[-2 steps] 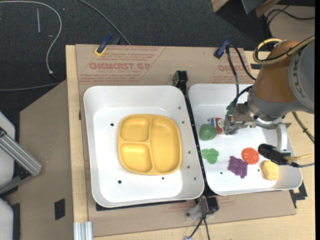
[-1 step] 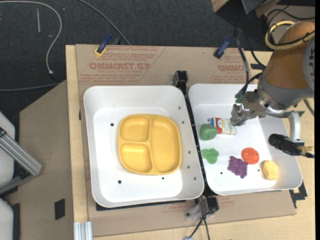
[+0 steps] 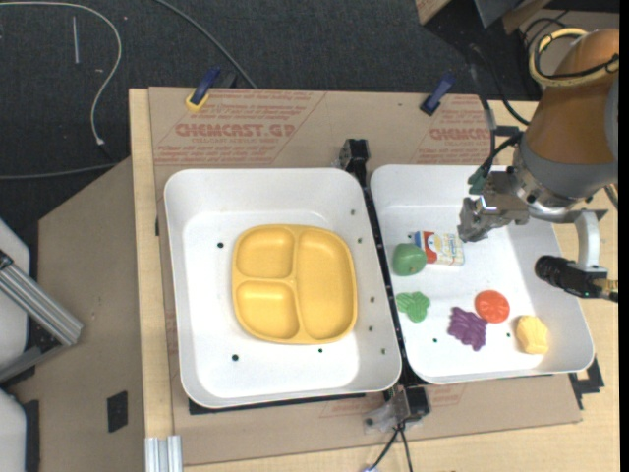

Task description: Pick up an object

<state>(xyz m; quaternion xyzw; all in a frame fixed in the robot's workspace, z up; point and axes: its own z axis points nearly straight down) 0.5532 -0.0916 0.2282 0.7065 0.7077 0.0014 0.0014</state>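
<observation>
Nothing picked yet: every object sits on the floor of the right bin [image 3: 550, 205]. The gripper [image 3: 474, 222] hangs over that bin's middle, just beside the small carton [image 3: 438, 248] that lies on its side towards the bin's left edge, with the green ball [image 3: 409, 259] touching the carton's left end. How the pincer stands, wide or narrow, I cannot tell from this angle; nothing shows between it. Nearer the front edge lie a green leafy piece [image 3: 414, 306], purple grapes [image 3: 468, 326], an orange fruit [image 3: 492, 306] and, at the front right corner, a yellow piece [image 3: 532, 334]. The left bin [image 3: 197, 205] carries a yellow tray [image 3: 295, 283] in its middle. The arm [image 3: 575, 116] comes in over the right bin's back right corner, wrist bent down and leftward. By my reckoning the carton is the likely target; the descent, the grasp and the lift are all left.
</observation>
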